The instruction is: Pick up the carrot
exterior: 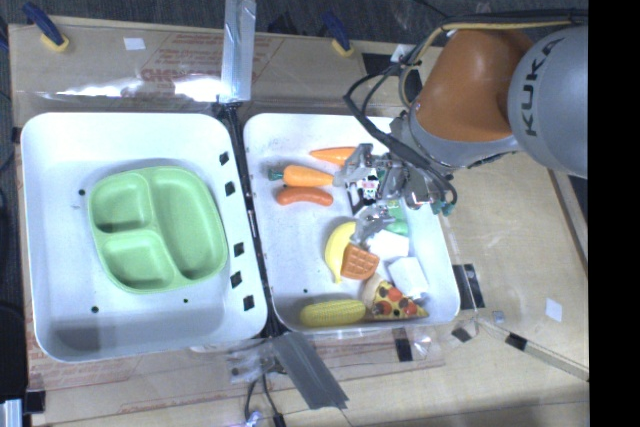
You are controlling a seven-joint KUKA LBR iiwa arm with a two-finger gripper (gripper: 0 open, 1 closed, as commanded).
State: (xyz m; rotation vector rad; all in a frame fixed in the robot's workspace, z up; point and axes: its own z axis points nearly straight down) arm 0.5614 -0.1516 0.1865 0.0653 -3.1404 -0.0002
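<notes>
Left bin [40, 215]: glossy green three-compartment plate [155, 227]. Right bin [300, 130]: tapered orange carrot [303, 176] (matte plastic look) lying left of pincer [372, 187], near, apart from it. Metal pincer fingers' spread: cannot tell; nothing visibly held. Curved yellow banana [337, 248] below pincer.

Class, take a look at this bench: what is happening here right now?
A grey robot arm reaches in from the right over the right bin, which holds toy food. Its hand hangs among the items, near the banana and waffle piece. The carrot lies to the hand's left in the same bin, apart from it and not yet picked up. The left bin holds a green divided plate.
</notes>
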